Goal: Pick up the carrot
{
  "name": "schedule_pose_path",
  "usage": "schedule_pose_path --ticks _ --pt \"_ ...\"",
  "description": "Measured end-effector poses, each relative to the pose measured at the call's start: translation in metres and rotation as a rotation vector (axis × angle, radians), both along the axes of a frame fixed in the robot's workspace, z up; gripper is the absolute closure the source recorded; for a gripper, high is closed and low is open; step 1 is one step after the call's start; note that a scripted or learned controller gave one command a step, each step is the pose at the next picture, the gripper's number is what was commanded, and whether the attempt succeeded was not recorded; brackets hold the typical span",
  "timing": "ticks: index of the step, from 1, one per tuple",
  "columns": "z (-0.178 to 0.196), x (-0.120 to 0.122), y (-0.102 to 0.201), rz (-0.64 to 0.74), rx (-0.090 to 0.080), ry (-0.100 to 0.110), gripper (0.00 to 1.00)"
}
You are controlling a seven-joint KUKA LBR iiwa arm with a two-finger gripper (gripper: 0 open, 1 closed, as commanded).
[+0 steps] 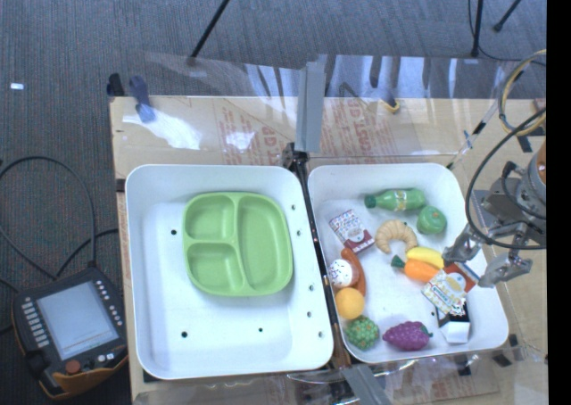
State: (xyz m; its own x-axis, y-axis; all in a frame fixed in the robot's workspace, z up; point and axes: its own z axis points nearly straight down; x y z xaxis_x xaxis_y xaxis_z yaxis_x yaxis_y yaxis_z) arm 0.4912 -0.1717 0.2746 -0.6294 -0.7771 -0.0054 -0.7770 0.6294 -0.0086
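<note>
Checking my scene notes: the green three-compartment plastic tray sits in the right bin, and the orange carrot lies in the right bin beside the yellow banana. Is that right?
Not quite. The camera view shows the green three-compartment plastic tray in the left white bin, not the right. The orange carrot does lie in the right white bin, beside the yellow banana.
</note>
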Motion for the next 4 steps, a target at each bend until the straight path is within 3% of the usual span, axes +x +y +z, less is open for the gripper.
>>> schedule_pose_path --ticks 1,2,3,4 --pt "-0.004 -0.001 0.001 -0.001 0.005 0.009 0.0" --pt "-0.164 0.057 0.044 0.008 0.01 0.023 0.0" --pt "-0.181 0.066 0.042 0.074 0.001 0.006 0.0" --pt "-0.17 0.068 0.043 0.076 0.001 0.002 1.0"
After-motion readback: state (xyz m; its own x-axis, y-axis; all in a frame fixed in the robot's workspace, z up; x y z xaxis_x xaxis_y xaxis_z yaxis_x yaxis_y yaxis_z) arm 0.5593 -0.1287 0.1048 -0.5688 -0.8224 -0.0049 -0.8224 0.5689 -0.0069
